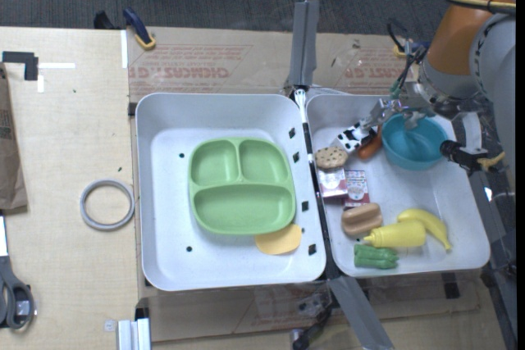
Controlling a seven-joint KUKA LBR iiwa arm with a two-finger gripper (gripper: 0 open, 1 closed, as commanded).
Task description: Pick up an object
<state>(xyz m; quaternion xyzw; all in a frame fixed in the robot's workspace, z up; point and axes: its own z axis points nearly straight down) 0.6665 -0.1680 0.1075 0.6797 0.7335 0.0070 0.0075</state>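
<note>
My gripper (390,108) hangs over the back of the right bin (459,258), just left of and above a blue bowl (414,142). A black-and-white toy (353,136) and an orange piece (371,147) lie right below and to the left of it. Further forward in this bin are a cookie (330,156), two small red packets (344,185), a hot dog bun (361,219), a yellow bottle (396,236), a banana (428,222) and a green vegetable (376,257). Nothing shows between the gripper's tips.
The left bin (156,176) holds a green divided plate (242,185) and a flat yellow piece (279,241). On the bench to the left lie a tape ring (107,203) and scissors (13,301). A grey post (304,45) stands behind the bins' shared wall.
</note>
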